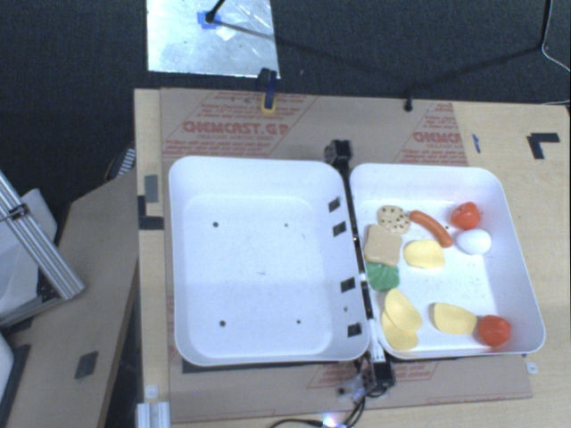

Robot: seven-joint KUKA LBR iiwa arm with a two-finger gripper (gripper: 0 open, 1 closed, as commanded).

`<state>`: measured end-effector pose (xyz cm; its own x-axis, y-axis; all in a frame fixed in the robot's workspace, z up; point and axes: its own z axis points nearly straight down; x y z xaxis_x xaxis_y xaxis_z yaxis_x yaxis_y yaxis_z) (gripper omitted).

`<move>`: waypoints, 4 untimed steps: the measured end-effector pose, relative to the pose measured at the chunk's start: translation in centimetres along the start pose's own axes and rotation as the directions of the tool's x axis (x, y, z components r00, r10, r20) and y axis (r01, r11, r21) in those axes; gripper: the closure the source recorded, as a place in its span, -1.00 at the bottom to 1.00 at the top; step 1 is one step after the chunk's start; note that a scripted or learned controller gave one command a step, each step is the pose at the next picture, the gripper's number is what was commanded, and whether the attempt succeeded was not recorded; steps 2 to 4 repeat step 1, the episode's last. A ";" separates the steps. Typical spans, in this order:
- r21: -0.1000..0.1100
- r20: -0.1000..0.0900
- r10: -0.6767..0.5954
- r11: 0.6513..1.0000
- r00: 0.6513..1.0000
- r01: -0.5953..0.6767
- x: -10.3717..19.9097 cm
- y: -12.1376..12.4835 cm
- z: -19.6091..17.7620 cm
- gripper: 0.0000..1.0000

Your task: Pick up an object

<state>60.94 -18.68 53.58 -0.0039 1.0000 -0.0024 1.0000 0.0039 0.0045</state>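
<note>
Bench bin (pixel 513 239): sausage (pixel 431 227) lying diagonally

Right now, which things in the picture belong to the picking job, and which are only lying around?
For the job, all in the right bin:
cookie, sausage, two tomatoes, egg, tan block, green piece, yellow pieces.

Just lying about:
left bin, cardboard sheet, foil square, metal rail.

Two white bins sit side by side on the bench (pixel 223 119). The right bin (pixel 513 239) holds a cookie (pixel 391 218), sausage (pixel 431 227), egg (pixel 474 242), two tomatoes (pixel 465 215) and yellow pieces (pixel 424 254).
</note>
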 end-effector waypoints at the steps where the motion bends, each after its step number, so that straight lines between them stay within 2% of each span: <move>1: -0.001 0.000 0.002 1.000 1.000 -0.002 -2.0 3.1 0.0 1.00; 4: -0.001 0.000 0.002 1.000 1.000 -0.002 -2.0 3.1 0.0 1.00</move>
